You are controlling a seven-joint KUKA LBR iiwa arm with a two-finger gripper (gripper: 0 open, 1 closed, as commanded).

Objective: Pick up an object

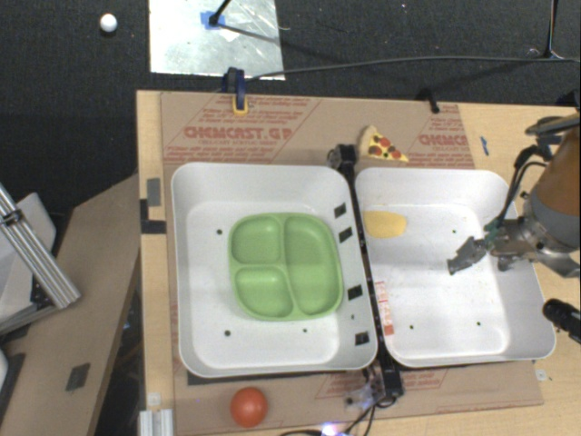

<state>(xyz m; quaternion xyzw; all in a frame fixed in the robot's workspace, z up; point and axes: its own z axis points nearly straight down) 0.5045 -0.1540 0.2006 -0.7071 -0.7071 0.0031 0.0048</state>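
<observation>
A bench [300, 116] seen from above carries two shallow white bins side by side. The left bin [195, 198] holds a green divided plate [284, 265] with four compartments, lying flat near its middle. The right bin [490, 189] holds a flat pale yellow piece [385, 224] near its far left corner.

The grey arm reaches in from the right, and its end effector [463, 256] hangs over the middle right of the right bin, well apart from the yellow piece. Nothing shows between its dark tip parts; whether it is released or clenched cannot be told.

Outside the bins, a toy pizza slice [383, 144] lies on the bench just beyond the far edge of the right bin. A red-orange ball [248, 406] sits on the bench near the front edge, just before the left bin.
</observation>
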